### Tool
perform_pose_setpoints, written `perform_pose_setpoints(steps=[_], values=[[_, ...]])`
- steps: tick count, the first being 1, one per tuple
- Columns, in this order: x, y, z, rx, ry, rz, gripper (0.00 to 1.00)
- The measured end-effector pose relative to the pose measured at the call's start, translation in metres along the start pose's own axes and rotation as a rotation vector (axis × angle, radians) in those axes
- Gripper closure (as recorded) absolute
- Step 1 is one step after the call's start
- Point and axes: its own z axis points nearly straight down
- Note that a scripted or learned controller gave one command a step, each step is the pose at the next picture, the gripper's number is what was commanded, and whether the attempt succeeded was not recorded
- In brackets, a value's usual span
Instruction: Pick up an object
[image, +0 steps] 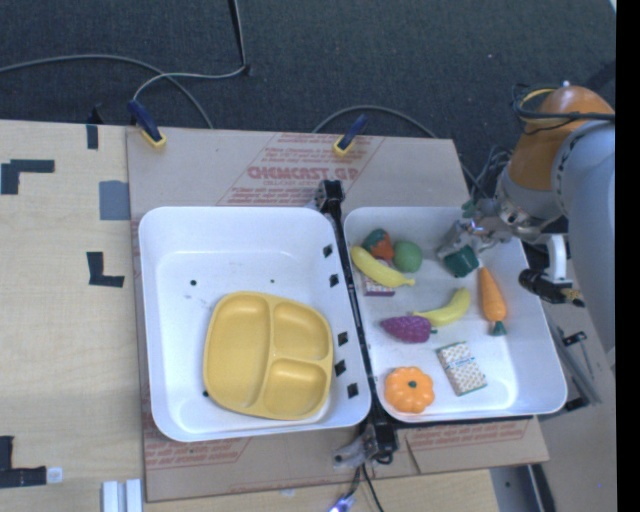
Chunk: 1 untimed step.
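My gripper (466, 240) hangs over the back right part of the right bin (530, 400). A small dark green object (461, 263) sits right at its tip, touching or nearly touching; whether it is gripped is unclear. An orange carrot (491, 297) lies just to the right of that object. Further left lie a yellow banana (380, 268), a green lime (407, 256) and a small red-and-green fruit (377, 242). A second banana (449, 308) and a purple bunch of grapes (406, 327) rest mid-bin.
An orange pumpkin (409, 389) and a small patterned box (462, 367) lie near the right bin's front. The left bin (170, 250) holds a yellow divided plate (268, 355). The grey arm with its orange band (560, 110) comes in from the right.
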Motion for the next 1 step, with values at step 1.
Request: perform_pose_setpoints(steps=[1], values=[[0.0543,0.0,0.0028,-0.002,0.002,0.001,1.0]])
